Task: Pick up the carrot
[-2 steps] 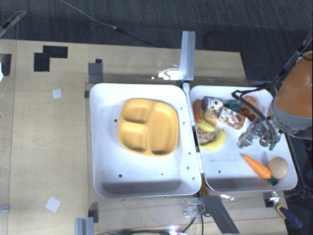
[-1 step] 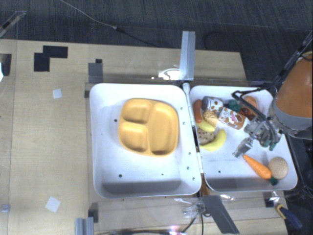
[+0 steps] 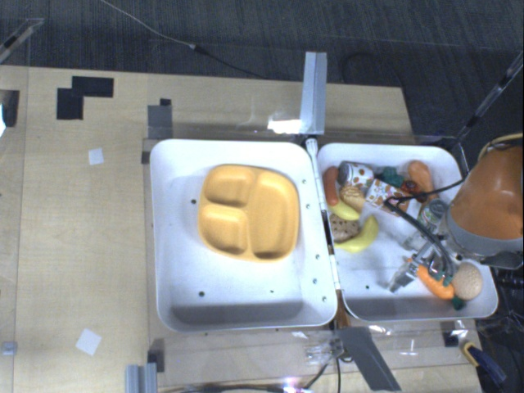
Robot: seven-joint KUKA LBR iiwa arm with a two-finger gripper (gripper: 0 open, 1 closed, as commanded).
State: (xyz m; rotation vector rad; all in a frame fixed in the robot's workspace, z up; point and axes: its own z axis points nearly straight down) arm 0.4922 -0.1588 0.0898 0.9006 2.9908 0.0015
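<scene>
The carrot (image 3: 435, 285) is orange with a green stub and lies near the front right corner of the right bin (image 3: 368, 301). A beige ball (image 3: 468, 282) sits against its right side. My gripper (image 3: 413, 272) reaches in from the right and hangs low over the bin floor, just left of the carrot's orange end. It looks open, one finger (image 3: 399, 282) out to the left and the other close to the carrot's tip. Nothing is between them. The orange-banded arm (image 3: 491, 199) hides the bin's right edge.
The back of the right bin holds a banana (image 3: 363, 234), a cookie (image 3: 344, 228), a can (image 3: 357, 173), a red sausage (image 3: 331, 185) and a small box (image 3: 379, 191). A yellow divided plate (image 3: 250, 211) lies in the left bin (image 3: 176, 285). A cable (image 3: 409, 215) crosses toward the wrist.
</scene>
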